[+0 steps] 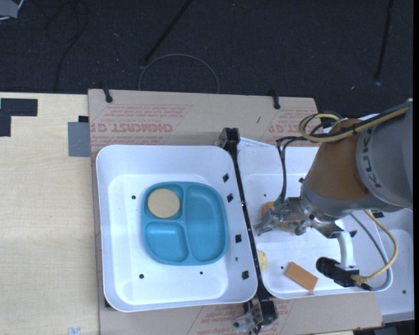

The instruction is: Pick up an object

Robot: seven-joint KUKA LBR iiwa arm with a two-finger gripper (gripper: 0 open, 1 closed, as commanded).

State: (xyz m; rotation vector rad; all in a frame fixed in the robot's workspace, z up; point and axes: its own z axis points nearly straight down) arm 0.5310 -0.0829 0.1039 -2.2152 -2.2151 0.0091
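My gripper [267, 223] is low in the right bin [404, 257], close to its left wall, with the grey arm and its orange band reaching in from the right. A small orange-brown piece [268, 206] shows right beside the gripper's upper edge; whether it is held cannot be made out. An orange block [301, 276] lies near the bin's front edge, below the gripper. A small yellowish object [262, 259] sits against the left wall at the front.
The left bin [118, 187] holds a blue divided plate [195, 229] with a tan round disc [163, 203] in its upper left compartment. A black divider [238, 201] separates the two bins.
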